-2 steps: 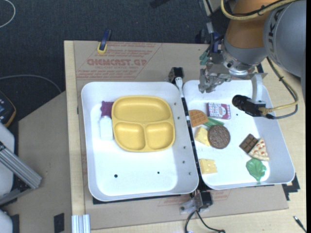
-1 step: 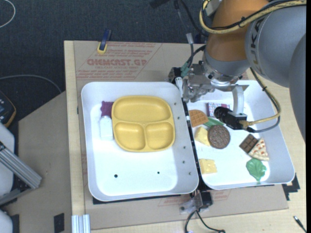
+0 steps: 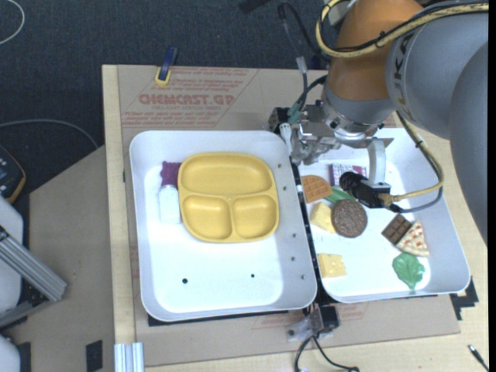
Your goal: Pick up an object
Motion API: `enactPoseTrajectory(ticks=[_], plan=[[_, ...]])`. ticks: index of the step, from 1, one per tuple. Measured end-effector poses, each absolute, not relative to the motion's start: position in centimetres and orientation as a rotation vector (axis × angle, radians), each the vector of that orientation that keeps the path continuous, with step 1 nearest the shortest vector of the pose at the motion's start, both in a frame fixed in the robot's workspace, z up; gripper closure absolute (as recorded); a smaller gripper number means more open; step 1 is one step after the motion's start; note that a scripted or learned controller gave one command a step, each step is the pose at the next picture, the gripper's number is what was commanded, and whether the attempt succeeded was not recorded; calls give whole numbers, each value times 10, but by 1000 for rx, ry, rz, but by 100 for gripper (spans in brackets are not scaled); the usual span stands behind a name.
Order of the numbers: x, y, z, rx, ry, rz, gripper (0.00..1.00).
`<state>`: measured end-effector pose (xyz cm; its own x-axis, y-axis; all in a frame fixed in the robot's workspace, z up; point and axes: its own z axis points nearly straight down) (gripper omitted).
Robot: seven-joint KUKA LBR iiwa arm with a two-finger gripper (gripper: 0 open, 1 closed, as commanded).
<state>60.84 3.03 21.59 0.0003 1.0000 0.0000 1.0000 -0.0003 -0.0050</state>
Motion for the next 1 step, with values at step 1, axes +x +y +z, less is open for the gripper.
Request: enactPoseTrajectory(ticks=[1], plan=[[608,28,235,-2224,-2222,-4,100]])
